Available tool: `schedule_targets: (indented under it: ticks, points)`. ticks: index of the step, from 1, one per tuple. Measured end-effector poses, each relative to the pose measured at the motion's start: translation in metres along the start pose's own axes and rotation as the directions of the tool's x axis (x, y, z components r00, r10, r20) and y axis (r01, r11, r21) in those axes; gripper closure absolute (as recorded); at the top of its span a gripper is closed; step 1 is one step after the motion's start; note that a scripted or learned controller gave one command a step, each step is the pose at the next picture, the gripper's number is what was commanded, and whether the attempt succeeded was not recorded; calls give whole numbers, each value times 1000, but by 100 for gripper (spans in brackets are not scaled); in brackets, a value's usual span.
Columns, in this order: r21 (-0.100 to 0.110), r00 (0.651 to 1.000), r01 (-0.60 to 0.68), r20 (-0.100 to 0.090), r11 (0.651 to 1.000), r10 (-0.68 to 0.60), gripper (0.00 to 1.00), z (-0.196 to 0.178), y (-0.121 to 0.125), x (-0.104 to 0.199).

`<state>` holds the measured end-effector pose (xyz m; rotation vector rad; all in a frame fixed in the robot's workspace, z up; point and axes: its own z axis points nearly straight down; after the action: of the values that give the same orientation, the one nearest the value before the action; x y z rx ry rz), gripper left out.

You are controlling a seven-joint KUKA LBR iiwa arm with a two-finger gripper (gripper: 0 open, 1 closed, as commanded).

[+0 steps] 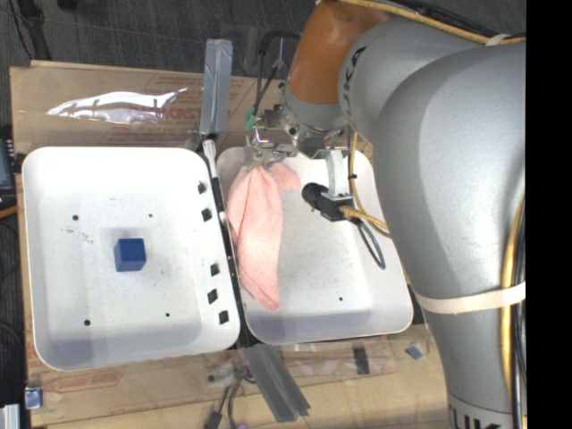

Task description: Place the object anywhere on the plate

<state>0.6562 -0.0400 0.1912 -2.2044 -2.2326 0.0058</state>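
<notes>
Pink cloth [257, 239] lies long and narrow down the left side of the right bin [357, 315]. Its loose end is towards that bin's near wall, and its far end is gathered to a narrow neck at the bin's far-left corner. Left of the right bin, in the neighbouring left bin [54, 329], a small blue cube [130, 254] sits alone on the floor, well apart from the cloth. At the right bin's far edge the gripper [265, 150] hangs directly over the gathered neck, with the orange band [322, 56] above it. I cannot tell whether it is closed on the fabric or only touching it.

The step in hand looks like taking up the cloth, which seems to be the object. To do it well, the grip should bite the bunched neck, not a single fold. The lift should go straight up until the trailing end clears the right bin's wall. Carry it slowly, since a limp cloth swings and may snag the black cable [344, 213] beside it.
</notes>
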Motion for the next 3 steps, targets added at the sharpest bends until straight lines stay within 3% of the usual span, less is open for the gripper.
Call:
schedule_targets:
  ticks: [1,2,3]
  points:
    - [-3,1000,8,1,1000,-8,100,-40,0,1]
    - [0,915,403,1,915,-403,100,-49,-28,44]
    - [0,683,731,2,683,-731,100,-42,-61,81]
